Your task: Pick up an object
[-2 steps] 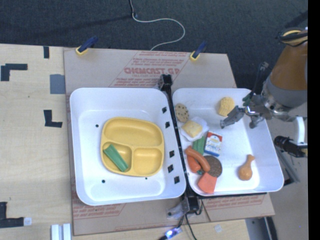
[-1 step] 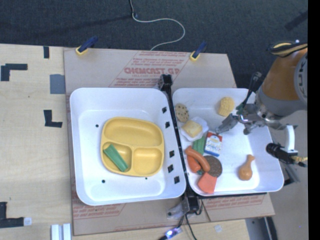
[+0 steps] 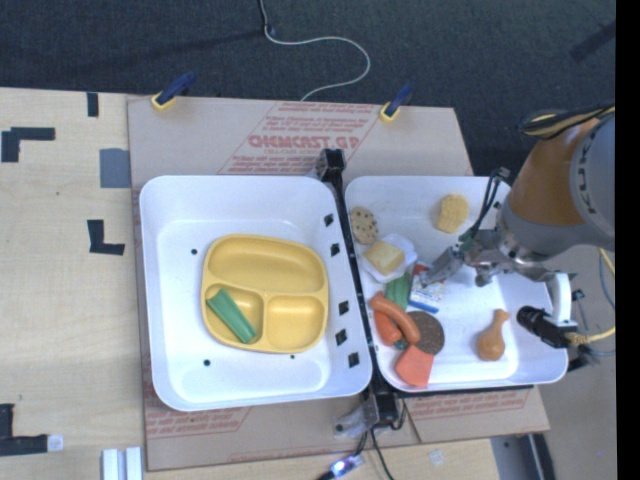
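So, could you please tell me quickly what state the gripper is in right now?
Gripper: low in the right bin; open or shut cannot be told.

A flat brown cardboard sheet with red print (image 3: 300, 140) lies on the pale wooden bench (image 3: 60, 298), held at its far edge by two blue-and-yellow clamps (image 3: 172, 90). A thin white cable (image 3: 330, 63) loops across the dark grey carpet (image 3: 120, 18) behind. Black tape marks (image 3: 100, 236) dot the bench's left part.

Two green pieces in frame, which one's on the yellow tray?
The green piece in the left bin, lying in the yellow tray's lower-left compartment. The other green one sits among the right bin's toys.
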